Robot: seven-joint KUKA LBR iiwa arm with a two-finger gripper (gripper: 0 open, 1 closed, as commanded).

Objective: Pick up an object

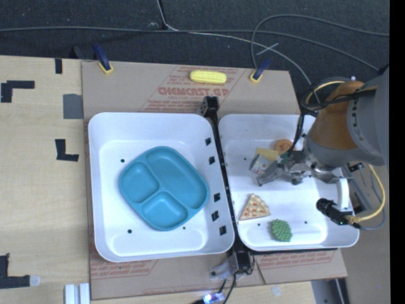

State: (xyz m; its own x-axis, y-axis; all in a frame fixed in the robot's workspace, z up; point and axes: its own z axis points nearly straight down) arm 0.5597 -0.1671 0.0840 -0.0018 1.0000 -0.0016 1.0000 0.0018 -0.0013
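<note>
Watching the feed from my desk, so here's where things are, going left to right. Left bin (pixel 101 170) has a blue divided tray (pixel 163 187) lying flat in the middle, nothing near it. Up on the cardboard behind the bins there's a yellow corn cob (pixel 207 77), well out of play.

Right bin (pixel 316 236) is where it's all happening. There's a pizza slice (pixel 254 207) lying near the bin's left wall and a green bumpy thing (pixel 280 230) just to the right of it near the front edge, both untouched. Further back there's a small pale object (pixel 263 159) with an orange piece (pixel 283 147) beside it, and the gripper (pixel 269 175) is down low right next to them.

So as far as I can judge nothing's been lifted yet, the whole pick is still to do. Can't tell from this angle whether the fingers are spread or pinched, and I can't see anything clearly between them.

The arm (pixel 345 128) comes in from the right, wrist bent down and the tool stretched leftward, low over the bin floor
</note>
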